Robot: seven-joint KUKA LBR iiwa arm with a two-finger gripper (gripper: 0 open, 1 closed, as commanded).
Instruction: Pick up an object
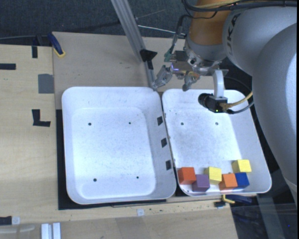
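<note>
Small coloured wooden blocks [214,177] lie untouched along the right white plastic bin's [189,128] near edge, while the two-finger gripper [175,78], fingers spread and holding nothing, hangs over its far-left corner.

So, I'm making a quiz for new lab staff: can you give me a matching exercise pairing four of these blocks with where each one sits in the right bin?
Things:
1. purple block
2. blue block
3. left orange block
4. right yellow block

Places:
A. leftmost in the cluster
B. farthest back, beside the right wall
C. nearest the front rim
D. directly in front of the right yellow block

Pairs: 1-C, 2-D, 3-A, 4-B
</note>
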